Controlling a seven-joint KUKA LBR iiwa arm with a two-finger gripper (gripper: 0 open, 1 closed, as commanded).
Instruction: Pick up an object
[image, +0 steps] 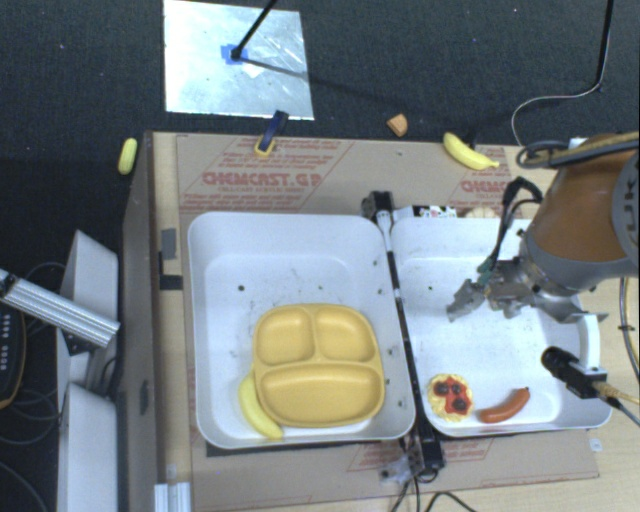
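Grey gripper (468, 300) hangs over the right bin (430, 250), nothing in it — can't tell how wide it's open. Looks like the approach step: the pizza toy (450, 396) and sausage (504, 404) sit near the front wall, so next it drops toward one.

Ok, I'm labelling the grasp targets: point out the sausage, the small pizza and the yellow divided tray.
sausage (504, 405), camera view, middle of its curved body.
small pizza (450, 395), camera view, its red-topped centre.
yellow divided tray (318, 388), camera view, floor of its large front compartment.
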